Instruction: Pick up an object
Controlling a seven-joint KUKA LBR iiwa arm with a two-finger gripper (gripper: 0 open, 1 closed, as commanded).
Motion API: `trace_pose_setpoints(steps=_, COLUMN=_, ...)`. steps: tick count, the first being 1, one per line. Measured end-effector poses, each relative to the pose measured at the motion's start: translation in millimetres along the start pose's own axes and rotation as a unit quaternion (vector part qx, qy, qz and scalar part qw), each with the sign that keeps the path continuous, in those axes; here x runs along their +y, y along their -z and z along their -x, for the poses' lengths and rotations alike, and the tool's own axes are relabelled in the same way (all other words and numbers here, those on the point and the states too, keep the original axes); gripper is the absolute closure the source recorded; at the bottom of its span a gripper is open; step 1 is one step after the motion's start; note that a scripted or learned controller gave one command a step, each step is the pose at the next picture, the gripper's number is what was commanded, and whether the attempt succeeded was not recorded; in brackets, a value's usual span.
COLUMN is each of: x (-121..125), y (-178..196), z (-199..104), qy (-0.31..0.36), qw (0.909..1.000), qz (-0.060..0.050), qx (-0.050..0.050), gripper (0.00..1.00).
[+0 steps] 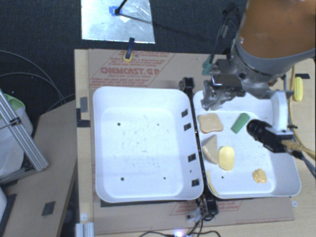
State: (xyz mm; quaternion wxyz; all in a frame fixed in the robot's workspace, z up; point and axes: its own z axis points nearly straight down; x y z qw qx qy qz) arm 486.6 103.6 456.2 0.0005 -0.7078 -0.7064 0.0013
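Now right bin (pixel 291 181) holds 5 items including toast (pixel 210 123); gripper (pixel 213 101) hovers there, grip unclear.

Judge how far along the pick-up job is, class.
Done: the gripper has reached the right bin's far corner. In hand: nothing visible. Left: grasp and lift; the toast slice, green block and yellow pieces lie in the bin.

Even, fairly bright overhead light; the shiny square metal sheet (pixel 118 14) at upper left glares pale. Shadows are soft, and the whole frame is slightly blurred.
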Motion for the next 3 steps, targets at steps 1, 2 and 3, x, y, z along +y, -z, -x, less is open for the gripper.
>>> trace_pose_setpoints(steps=1, x=0.5, y=-25.7, z=7.9, qy=0.001, qw=1.0000, qz=0.002, qx=0.001, gripper=1.00)
trace_pose_setpoints(steps=2, x=1.2, y=-12.9, z=7.3, qy=0.003, qw=1.0000, qz=0.004, qx=0.001, gripper=1.00)
trace_pose_setpoints(steps=3, x=0.6, y=-33.8, z=2.1, qy=0.002, qw=1.0000, qz=0.002, qx=0.001, gripper=1.00)
